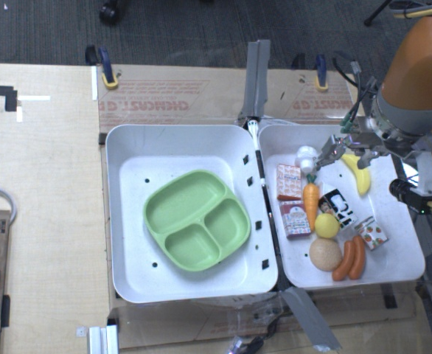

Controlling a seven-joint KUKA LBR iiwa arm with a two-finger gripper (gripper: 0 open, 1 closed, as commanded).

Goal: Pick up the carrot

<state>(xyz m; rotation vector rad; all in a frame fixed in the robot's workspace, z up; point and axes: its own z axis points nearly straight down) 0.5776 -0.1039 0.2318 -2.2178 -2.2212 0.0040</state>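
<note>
The right-hand shallow white bin (404,268) is crowded. The end effector (332,152) hovers near its back; I cannot tell its state. The small orange carrot (311,203) lies wedged between a red box (289,181) and a yellow ball (326,226), so a descent likely snags neighbours.

Two white bins sit side by side: the left bin (120,198) and the right bin (400,264); one green divided plate (196,220) with three compartments lies in the left one; the right one holds one carrot (311,202), one banana (358,173), one lemon (326,225), one tan round bun (324,254), two sausages (350,259) at the lower right, one white garlic-like bulb (305,154), and what look like four small cartons or packets (289,180), though the overlap makes that count uncertain; one arm (415,65) enters at the upper right.
</note>
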